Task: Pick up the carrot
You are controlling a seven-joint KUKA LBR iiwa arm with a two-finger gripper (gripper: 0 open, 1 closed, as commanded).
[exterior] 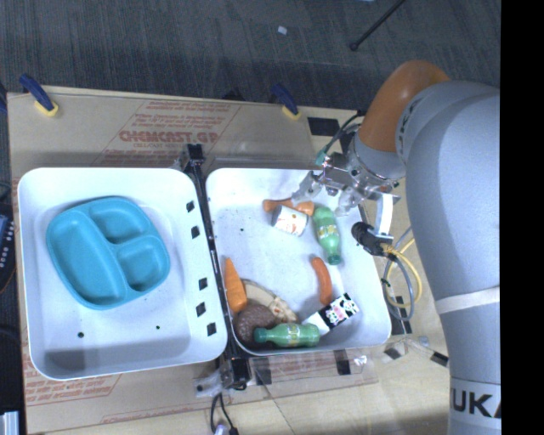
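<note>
- Against the right bin's (pixel 255 183) left wall, the carrot (pixel 234 286) lies partly tucked beside a brown lump (pixel 252 323).
- At the far side, the gripper (pixel 327 189) hovers over a green bottle (pixel 326 234); its opening cannot be made out.

The grey arm (pixel 450 170) reaches in from the right, orange-banded wrist bent down, claw (pixel 327 189) pointing left.

Dark grey carpet-like floor (pixel 170 42) fills the top of the view; a thin dark rod (pixel 380 25) lies slantwise on it near the upper right; a brown cardboard sheet (pixel 170 127) printed with red lettering covers the bench top; two blue clamps (pixel 39 93) grip its far edge, one at the left corner, one (pixel 286 99) nearer the middle; light is even, with soft shadows.
</note>
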